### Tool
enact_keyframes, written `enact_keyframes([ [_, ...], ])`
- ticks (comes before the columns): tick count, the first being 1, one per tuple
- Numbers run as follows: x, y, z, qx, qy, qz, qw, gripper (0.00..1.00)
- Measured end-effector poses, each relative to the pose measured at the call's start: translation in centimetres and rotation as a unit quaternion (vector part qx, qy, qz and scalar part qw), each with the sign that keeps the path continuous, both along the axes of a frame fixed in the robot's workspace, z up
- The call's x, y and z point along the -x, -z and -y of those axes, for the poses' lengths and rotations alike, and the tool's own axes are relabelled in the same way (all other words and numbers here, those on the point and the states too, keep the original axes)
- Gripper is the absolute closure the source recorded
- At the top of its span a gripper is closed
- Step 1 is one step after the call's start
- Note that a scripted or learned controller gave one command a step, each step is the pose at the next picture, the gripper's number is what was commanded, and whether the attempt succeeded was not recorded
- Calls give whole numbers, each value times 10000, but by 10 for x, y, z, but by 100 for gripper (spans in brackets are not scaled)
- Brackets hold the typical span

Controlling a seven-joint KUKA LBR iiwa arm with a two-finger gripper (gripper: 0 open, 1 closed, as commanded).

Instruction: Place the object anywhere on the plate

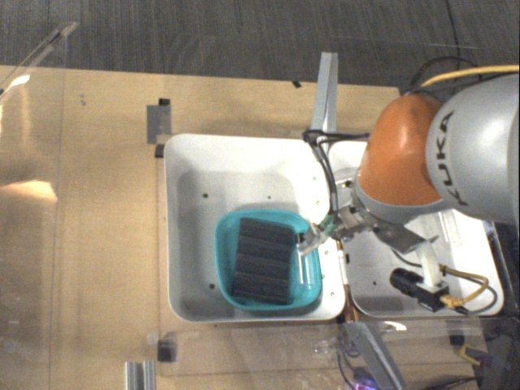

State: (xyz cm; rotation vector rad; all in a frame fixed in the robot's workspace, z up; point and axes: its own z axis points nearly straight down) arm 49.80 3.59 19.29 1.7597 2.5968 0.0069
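Closest to your lens is the arm (475,157), its orange band (398,161) bulging over the seam between the two bins. Below that band you will find the claw (313,240), sitting low at the right-hand edge of the teal plate (224,254), touching its rim or just over it. Whether the claw is released or clenched, you cannot tell from this angle: the wrist hides too much of it.

Just to the claw's left, the black ridged block (264,260) lies flat on the plate, its long side running away from you with a slight tilt, apart from the claw. The plate rests in the near half of the left bin (188,210), which spreads out to the claw's left and beyond it. On the claw's other side, under the arm, you have the right bin (375,292). Around both bins runs the pale wooden bench (81,218), and a grey bar (327,92) stands well beyond the claw at the bins' far edge.
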Motion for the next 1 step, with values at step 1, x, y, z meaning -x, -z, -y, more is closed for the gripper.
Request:
enact_keyframes([
  [1,-15,8,-33,-2,48,-3,10000,0],
])
